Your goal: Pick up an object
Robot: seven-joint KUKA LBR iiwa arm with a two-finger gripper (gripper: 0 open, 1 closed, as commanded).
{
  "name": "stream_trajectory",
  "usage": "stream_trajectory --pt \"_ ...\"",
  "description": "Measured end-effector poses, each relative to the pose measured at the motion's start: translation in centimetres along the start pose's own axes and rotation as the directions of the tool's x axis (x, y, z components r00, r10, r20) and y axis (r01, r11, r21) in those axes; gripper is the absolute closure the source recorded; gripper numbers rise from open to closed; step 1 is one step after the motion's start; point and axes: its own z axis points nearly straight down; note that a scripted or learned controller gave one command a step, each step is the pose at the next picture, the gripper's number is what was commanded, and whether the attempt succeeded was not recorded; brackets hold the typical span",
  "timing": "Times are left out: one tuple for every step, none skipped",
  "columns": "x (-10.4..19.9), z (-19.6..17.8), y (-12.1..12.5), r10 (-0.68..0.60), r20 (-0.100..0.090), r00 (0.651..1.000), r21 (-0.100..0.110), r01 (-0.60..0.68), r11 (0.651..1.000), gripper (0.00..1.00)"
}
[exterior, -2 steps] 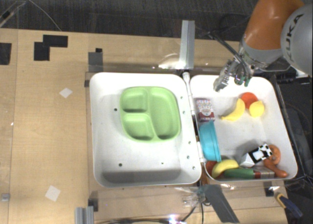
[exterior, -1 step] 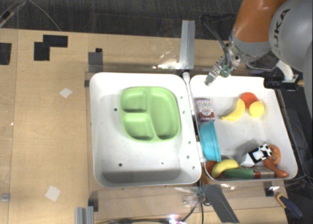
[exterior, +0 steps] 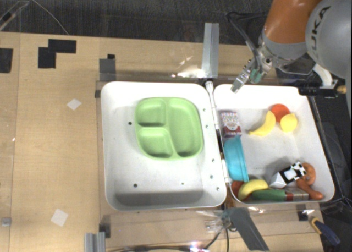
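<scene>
The gripper [exterior: 240, 83] hangs over the far left corner of the right bin [exterior: 319, 135], tilted down and to the left from the grey arm [exterior: 308, 20]; whether its jaws are apart or closed I cannot tell, for the fingers are small and blurred, and nothing shows between them.

The left bin [exterior: 115, 135] bears a green divided tray [exterior: 168, 127] with three compartments, lying flat near its middle.

In the right bin, a small carton [exterior: 230, 123] with a red and white label lies at the left wall; just near of it a blue bowl [exterior: 235, 158] stands on edge against the same wall; a yellow banana [exterior: 264, 125] lies towards the far right, touching an orange ball [exterior: 279, 110] and a yellow lemon-like fruit [exterior: 289, 122]; along the near wall lie a second banana [exterior: 251, 187], a green item [exterior: 269, 195] that may be a cucumber, a black and white toy [exterior: 289, 174], and an orange-brown piece [exterior: 311, 176] curving round it.
</scene>
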Motion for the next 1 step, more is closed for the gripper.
stream_trajectory --pt "-0.04 -1.28 0.31 -0.009 0.007 1.000 -0.005 0.009 1.000 1.00"
